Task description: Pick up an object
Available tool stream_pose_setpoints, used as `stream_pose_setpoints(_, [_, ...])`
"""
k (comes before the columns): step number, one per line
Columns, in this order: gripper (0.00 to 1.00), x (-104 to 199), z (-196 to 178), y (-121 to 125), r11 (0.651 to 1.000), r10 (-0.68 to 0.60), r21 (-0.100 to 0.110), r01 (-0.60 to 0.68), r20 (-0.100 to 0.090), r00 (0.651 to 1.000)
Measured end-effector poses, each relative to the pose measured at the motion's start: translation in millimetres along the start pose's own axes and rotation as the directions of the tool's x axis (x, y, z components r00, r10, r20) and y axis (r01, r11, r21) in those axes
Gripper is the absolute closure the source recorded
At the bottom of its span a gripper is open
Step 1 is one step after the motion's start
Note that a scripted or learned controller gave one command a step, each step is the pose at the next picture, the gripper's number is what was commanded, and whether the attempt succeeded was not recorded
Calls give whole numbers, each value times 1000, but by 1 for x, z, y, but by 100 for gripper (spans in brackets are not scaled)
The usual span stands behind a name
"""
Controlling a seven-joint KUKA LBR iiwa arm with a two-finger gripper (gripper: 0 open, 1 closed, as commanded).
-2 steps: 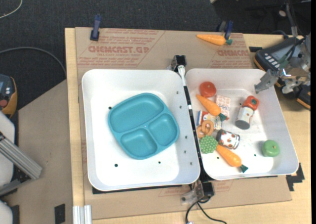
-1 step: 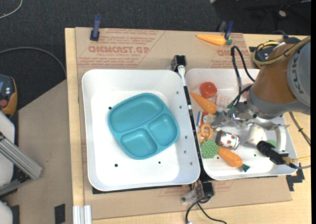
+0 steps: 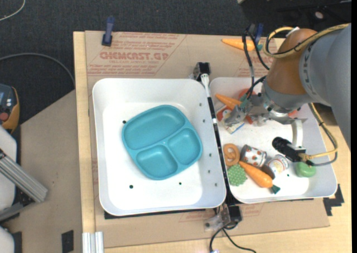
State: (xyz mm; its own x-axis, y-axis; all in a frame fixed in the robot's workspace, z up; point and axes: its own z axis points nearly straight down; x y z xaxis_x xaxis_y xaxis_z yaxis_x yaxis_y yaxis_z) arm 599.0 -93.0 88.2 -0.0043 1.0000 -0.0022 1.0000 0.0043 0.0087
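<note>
Blue plate (image 3: 162, 141) lies in the left bin (image 3: 106, 151). Near the front of the right bin (image 3: 315, 187) lie a pretzel (image 3: 230, 154), a can (image 3: 254, 156) and a carrot (image 3: 257, 175). At its back left the pincer (image 3: 239, 117) sits low, just beside a second carrot (image 3: 227, 100); whether it is spread or pressed together cannot be told.

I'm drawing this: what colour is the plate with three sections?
The plate is turquoise blue, clearest in the camera view.
</note>
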Motion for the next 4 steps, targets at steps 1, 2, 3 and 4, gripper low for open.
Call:
stream_pose_setpoints(1, [0,-50,1,57,1000,3,4,-3,-2,1000])
stream_pose_setpoints(2, [0,-112,-87,30,1000,9,-2,-9,6,1000])
stream_pose_setpoints(3, [0,-116,9,-20,1000,5,18,-5,-11,1000])
stream_pose_setpoints(4, [0,-119,7,40,999,-2,48,3,-25,1000])
